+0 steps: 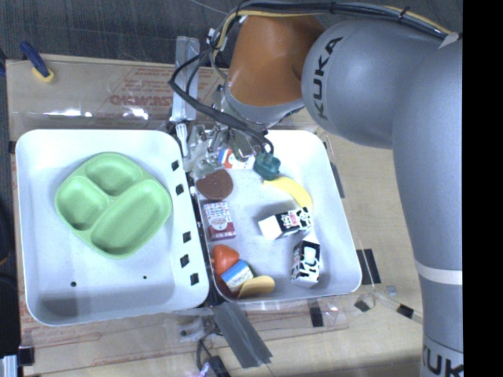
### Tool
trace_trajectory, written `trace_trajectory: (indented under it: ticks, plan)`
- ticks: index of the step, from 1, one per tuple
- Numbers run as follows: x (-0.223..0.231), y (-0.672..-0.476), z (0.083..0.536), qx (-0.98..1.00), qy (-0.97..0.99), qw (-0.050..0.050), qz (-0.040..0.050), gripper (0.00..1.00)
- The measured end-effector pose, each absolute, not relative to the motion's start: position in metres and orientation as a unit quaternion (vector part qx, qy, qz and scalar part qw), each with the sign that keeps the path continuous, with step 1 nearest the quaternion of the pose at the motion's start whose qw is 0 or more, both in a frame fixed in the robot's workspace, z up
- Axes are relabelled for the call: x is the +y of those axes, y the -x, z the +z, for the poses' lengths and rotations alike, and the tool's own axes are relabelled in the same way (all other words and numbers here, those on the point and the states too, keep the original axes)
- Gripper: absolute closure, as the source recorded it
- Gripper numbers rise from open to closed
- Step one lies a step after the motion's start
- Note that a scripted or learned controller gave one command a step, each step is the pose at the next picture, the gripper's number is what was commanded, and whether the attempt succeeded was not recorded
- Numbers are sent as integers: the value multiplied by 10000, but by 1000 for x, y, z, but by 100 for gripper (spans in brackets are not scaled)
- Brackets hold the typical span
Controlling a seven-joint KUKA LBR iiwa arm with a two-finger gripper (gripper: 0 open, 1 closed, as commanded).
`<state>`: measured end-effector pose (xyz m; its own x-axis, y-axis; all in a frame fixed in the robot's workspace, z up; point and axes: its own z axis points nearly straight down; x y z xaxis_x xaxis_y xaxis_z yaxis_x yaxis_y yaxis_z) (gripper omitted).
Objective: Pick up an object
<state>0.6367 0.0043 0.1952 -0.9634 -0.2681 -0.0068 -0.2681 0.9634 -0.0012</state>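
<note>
One fixed camera looks down on the bench (369,332) from above, at a slant — near enough that the two white bins, the left bin (31,210) and the right bin (334,210), span most of the frame, with the grey arm (409,100) looming large from the right edge

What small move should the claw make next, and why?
Probably a short descent. The claw hovers at the right bin's upper left corner, just above the brown round piece, which lies flat and apart from the red packet, so it seems the nearest target.
</note>
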Motion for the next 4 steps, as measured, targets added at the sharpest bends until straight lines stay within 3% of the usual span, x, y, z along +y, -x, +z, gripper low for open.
trace_trajectory:
  ticks: [1,2,3,4]
  plan:
    - [22,-657,193,9774,2112,19,-2,100]
    - [125,-657,230,9787,2054,28,6,100]
    - [179,-657,250,9787,2054,19,1,100]
    - [219,-657,274,9998,198,19,2,100]
